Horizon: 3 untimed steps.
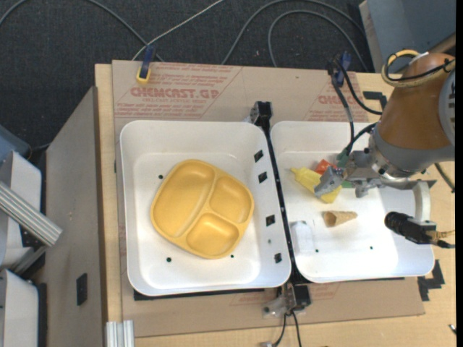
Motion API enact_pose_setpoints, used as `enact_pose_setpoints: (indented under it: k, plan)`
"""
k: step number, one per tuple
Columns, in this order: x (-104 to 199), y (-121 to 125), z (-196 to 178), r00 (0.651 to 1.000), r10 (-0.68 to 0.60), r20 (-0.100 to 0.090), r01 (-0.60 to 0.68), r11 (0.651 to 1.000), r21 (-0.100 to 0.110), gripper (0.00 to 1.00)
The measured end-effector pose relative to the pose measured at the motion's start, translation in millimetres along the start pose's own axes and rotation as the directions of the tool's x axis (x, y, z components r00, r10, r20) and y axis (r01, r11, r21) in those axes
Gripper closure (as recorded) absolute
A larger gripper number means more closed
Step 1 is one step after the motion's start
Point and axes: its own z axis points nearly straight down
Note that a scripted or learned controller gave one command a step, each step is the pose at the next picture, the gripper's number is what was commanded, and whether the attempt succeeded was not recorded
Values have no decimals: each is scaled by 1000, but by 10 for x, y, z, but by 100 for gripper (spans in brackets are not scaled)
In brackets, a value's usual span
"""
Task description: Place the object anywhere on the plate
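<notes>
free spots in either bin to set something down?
Left bin: only the floor margin around the yellow divided plate; its three compartments are bare. Right bin: bare front floor below the cone-shaped piece. Crowded at the yellow object, under the gripper.

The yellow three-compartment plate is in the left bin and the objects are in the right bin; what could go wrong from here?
1. Near the end effector, the yellow banana-shaped toy and small red piece are crowded; it might catch the wrong one.
2. Reaching the yellow three-compartment plate means crossing the black divider; the object could drop.
</notes>
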Motion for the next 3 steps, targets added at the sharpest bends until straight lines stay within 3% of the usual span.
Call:
enact_pose_setpoints:
  k: [1,2,3]
  plan:
    - [-22,-77,599,1000,1,-1,-1,1000,1,0]
    - [-18,-60,460,1000,0,0,0,1000,-6,100]
    - [-2,50,-79,1000,-2,3,2,1000,-11,100]
